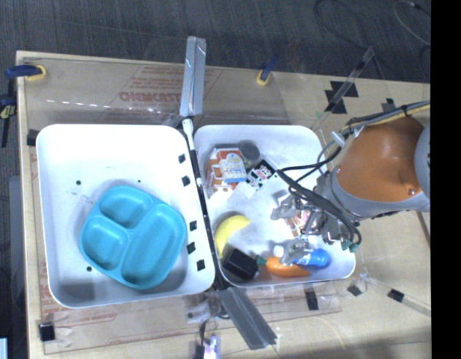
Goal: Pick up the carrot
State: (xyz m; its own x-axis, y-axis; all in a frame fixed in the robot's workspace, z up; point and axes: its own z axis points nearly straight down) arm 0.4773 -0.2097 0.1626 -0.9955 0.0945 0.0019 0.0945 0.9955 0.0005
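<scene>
Near the front edge of the right bin [331, 275], toward its right corner, lies the carrot [286, 269], orange, lengthwise along the wall. A blue object [314, 259] touches it from above. Gripper [299, 234] sits just above both; how its grip stands cannot be made out. Black block [240, 264] and yellow item [230, 229] lie left of the carrot. Left bin [58, 155] carries a blue divided plate [134, 234].
</scene>
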